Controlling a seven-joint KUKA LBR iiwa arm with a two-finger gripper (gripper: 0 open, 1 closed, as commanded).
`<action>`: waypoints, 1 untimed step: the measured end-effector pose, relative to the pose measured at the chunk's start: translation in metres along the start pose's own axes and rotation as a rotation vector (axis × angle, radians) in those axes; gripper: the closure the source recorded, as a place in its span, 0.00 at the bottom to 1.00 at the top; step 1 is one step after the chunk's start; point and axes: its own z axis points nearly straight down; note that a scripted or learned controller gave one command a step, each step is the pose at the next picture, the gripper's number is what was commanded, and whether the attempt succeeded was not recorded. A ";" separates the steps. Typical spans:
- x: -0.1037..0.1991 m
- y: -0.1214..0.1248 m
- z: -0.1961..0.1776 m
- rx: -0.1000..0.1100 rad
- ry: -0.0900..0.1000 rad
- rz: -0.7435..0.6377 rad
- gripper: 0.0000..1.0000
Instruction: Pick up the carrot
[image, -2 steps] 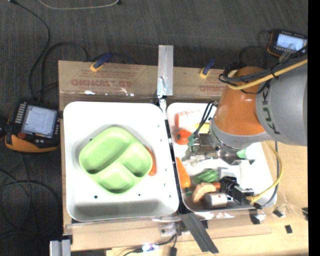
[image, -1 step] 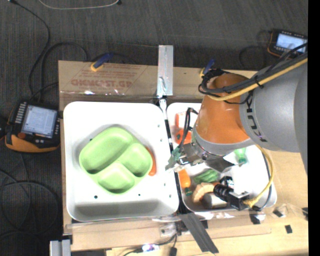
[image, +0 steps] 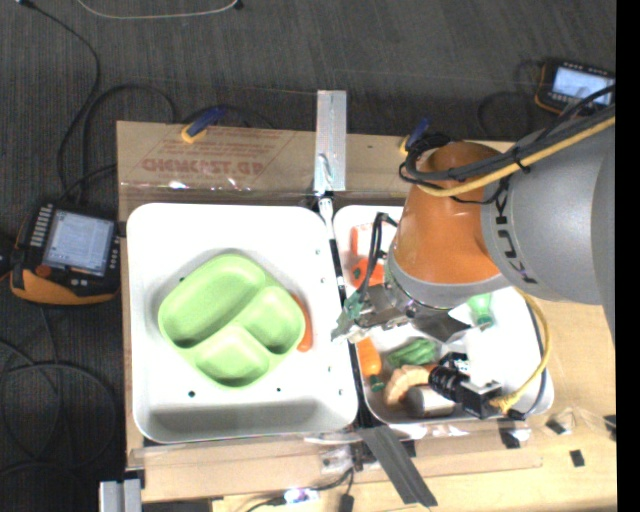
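Observation:
An orange carrot (image: 371, 360) lies in the right bin (image: 535, 395), near its left wall, partly under the arm. My gripper (image: 352, 318) hangs just above and to the left of it, over the wall between the two bins. The grey and orange wrist (image: 445, 235) hides much of the right bin. Nothing shows between the gripper and the carrot that tells contact.
A green divided plate (image: 232, 318) fills the middle of the left bin (image: 160, 420), with a small orange piece (image: 306, 335) at its right edge. The right bin also has a green item (image: 415, 352), a tan item (image: 405, 381), a red-orange item (image: 357, 255) and a green piece (image: 482, 310).

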 end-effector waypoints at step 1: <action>0.065 0.016 -0.002 -0.003 -0.004 0.157 1.00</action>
